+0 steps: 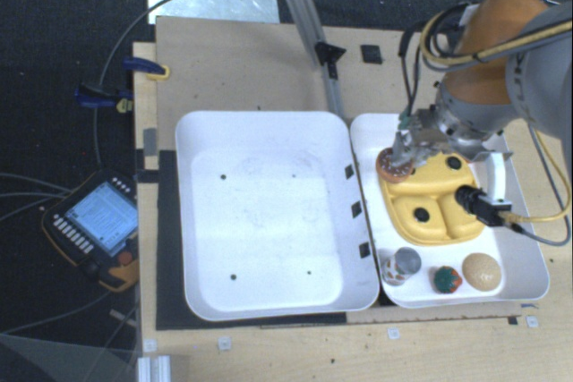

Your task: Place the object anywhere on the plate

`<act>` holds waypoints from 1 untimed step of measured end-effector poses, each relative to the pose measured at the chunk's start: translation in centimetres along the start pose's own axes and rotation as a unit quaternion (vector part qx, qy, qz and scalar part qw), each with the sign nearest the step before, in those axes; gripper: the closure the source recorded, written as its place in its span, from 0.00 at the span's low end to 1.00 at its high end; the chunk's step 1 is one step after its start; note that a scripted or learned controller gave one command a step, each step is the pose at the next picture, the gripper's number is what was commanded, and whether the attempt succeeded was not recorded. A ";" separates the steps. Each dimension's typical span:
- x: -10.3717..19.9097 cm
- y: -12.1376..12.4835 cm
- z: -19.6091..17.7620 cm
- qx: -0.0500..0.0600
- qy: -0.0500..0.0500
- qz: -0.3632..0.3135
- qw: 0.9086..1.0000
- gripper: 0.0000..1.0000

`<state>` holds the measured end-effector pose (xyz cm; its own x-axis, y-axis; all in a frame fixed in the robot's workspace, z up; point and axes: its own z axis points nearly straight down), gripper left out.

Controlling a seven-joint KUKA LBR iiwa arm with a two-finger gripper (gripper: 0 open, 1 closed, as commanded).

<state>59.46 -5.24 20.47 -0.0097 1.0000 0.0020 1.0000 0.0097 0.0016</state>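
Note:
A yellow plate [436,208] with molded compartments lies in the right bin [528,268]. A small round brown object with a pinkish rim [393,165] rests at the plate's upper left corner, on or against its edge. My gripper [407,144] hangs directly over that object, pointing down, and its tips are hidden among the wrist hardware. I cannot tell whether it touches the object. The arm's orange band [497,31] stands above and to the right.
Along the right bin's front edge lie a small grey cup [406,262], a green and red ball [447,279] and a beige ball [481,271]. A black cable plug [476,202] hangs over the plate. The left bin [192,192] adjoins on the left.

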 end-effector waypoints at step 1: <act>6.3 0.6 0.1 0.000 0.001 -0.001 1.000 1.00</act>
<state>60.00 1.03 20.38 -0.0114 0.9999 0.0031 0.9999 0.0114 0.0021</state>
